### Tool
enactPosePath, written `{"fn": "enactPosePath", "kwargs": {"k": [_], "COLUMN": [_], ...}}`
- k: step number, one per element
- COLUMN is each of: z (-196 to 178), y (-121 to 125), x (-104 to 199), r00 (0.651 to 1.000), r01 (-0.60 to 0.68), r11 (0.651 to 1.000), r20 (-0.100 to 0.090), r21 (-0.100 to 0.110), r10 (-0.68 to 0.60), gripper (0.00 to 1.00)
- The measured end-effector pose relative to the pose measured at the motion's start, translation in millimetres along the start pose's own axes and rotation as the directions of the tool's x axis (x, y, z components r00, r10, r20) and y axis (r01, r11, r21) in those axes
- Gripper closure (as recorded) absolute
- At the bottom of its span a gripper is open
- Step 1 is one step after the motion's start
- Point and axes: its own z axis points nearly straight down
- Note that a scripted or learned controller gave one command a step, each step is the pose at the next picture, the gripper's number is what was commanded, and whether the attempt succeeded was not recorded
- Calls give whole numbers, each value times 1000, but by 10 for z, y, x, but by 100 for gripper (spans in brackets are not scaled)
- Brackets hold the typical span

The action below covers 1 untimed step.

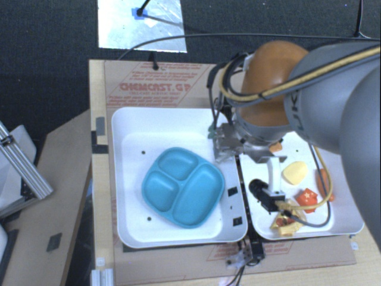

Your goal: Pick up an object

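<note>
A blue divided plate [183, 186] lies in the left white bin [119, 177], toward its front right. In the right bin [352, 220] I see a pale yellow rounded piece [294, 173], a red-orange item [306, 198] and a yellow-brown item [287, 222] near the front wall. A small orange bit [275, 149] peeks out under the wrist. My gripper [223, 145] hangs over the divider between the two bins, just beyond the plate's far right corner. The arm hides most of the right bin's back half.
Both bins rest on a cardboard sheet with red lettering [155, 88]. A shiny foil sheet [140, 16] lies behind it. An aluminium frame [24, 165] stands at the left edge. Cables loop over the right bin's front.
</note>
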Motion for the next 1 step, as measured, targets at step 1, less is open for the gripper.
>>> {"fn": "enactPosePath", "kwargs": {"k": [1], "z": [3], "y": [5], "x": [-32], "r00": [1000], "r01": [-6], "r11": [1000], "r20": [2], "r21": [0], "r10": [6], "gripper": [0]}}
